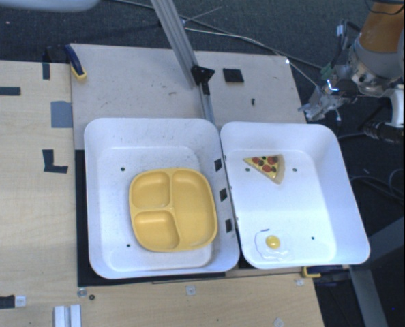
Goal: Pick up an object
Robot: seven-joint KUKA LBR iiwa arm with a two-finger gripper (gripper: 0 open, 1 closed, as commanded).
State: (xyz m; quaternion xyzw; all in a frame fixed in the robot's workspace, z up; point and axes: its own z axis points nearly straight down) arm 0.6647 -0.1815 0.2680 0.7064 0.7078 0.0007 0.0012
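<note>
We're looking down on two bins, and the gripper (pixel 320 105) is hanging off past the right bin (pixel 339 182) toward one o'clock, above no object; we can't tell how it is set. In that bin a pizza slice (pixel 266 166) is lying at eleven o'clock and a fried egg (pixel 271 243) at six; a yellow divided plate (pixel 172 209) is sitting in the left bin (pixel 103 182)

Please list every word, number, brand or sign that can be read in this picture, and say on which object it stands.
None can be read.
Yellow tray: plain, no text.
Pizza slice and fried egg: no text.
Left bin and right bin: plain white.
Black tape patches on the bench: bare shapes, no lettering.
</note>
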